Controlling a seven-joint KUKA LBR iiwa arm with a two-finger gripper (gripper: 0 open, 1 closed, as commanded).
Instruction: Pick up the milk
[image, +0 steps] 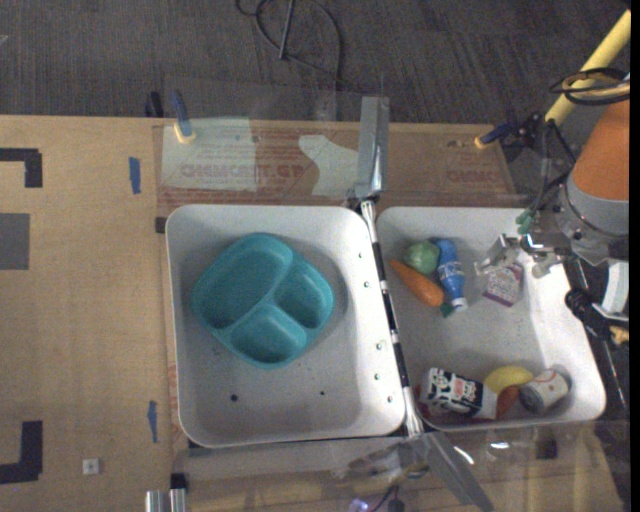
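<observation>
Milk carton: lies on its side in the right bin, at about 6 o'clock along the near wall; cow-patterned black and white.
Neighbours: a yellow lemon and a reddish piece just beside the carton's 3 o'clock end; a small can further toward the near right corner.
Handling, judged: probably a light toy carton with stiff, smooth sides that could slip; best gripped across its short width near the middle, away from the lemon end. The bin wall close at 6 o'clock leaves little room for a finger on that side.
Tool: over the right bin at about 1 o'clock, just above a small pinkish packet; well apart from the carton. Whether its fingers are spread or closed, and whether it has hold of anything, cannot be told.
Other contents: orange carrot, green item and blue bottle clustered at 11 o'clock.
Left bin: holds a teal divided plate.
Worktop: tan board with blue tape marks.
Room: dark carpet and cables at 12 o'clock.
</observation>
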